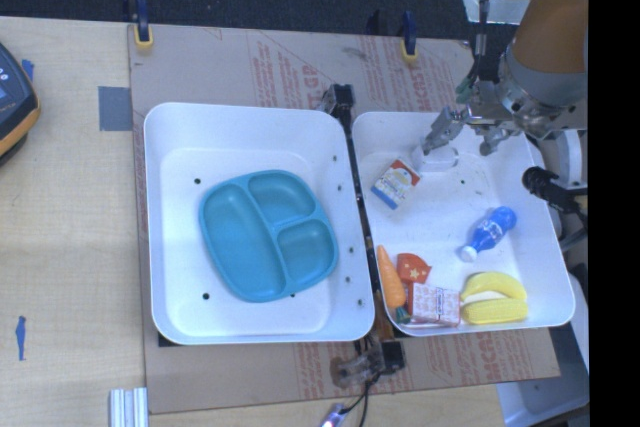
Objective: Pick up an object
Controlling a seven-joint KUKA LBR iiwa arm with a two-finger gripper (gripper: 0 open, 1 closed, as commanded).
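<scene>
Starting near edge of right bin (556, 245): banana (494, 298), small carton (434, 304), strawberry (412, 268), carrot (390, 276) all crammed together, lousy pick. Blue bottle (489, 231) mid-bin, sitting alone but probably rolls. Milk carton (395, 185) further back, free all round, nearest gripper (463, 132), easily best bet. Gripper hanging at far end, fingers spread, nothing between them. Better to square up over carton, drop straight, close across narrow sides.

glossy white plastic bins (165, 215), matt blue plastic tray (268, 233), cardboard underlay (290, 70)
</scene>
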